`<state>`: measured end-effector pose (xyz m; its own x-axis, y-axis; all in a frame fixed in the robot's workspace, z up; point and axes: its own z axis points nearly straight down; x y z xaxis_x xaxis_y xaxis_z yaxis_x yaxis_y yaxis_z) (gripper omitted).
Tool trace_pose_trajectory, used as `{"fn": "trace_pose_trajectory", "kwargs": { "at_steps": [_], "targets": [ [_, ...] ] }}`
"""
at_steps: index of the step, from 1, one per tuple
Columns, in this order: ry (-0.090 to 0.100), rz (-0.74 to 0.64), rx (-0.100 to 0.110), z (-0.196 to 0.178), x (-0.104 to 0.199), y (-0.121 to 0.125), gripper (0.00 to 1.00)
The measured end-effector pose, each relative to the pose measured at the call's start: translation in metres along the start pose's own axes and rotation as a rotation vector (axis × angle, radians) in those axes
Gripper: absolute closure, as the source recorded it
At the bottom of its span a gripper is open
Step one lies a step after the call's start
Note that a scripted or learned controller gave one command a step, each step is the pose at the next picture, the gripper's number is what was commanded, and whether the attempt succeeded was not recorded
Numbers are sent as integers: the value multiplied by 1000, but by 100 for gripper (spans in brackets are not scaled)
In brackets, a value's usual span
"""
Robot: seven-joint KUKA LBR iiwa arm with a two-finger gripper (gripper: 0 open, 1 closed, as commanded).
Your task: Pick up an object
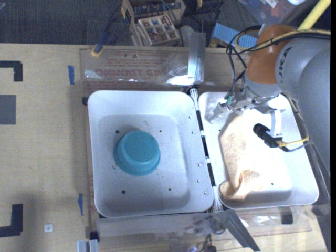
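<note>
Camera view: my gripper [227, 105] above cloth [242, 161], right bin [304, 193].
Gripper state: cannot tell. Best to descend squarely onto cloth's upper edge.

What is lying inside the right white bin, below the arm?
Inside the right white bin lies a crumpled beige cloth, reaching from the middle to the near left corner. The grey arm and its hand cover the far part, so anything there stays hidden.
</note>
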<state>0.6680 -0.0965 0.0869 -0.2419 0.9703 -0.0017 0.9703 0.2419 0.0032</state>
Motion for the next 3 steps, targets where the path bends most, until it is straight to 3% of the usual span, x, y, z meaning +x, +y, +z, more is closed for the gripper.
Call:
{"fn": "trace_pose_trajectory", "kwargs": {
  "at_steps": [1, 2, 3],
  "targets": [
    [-1, 27, 0, -99, 12, -28, 0],
    [-1, -48, -2, -2, -18, -13, 0],
    [4, -463, 16, 0, -20, -9, 0]
  ]
}}
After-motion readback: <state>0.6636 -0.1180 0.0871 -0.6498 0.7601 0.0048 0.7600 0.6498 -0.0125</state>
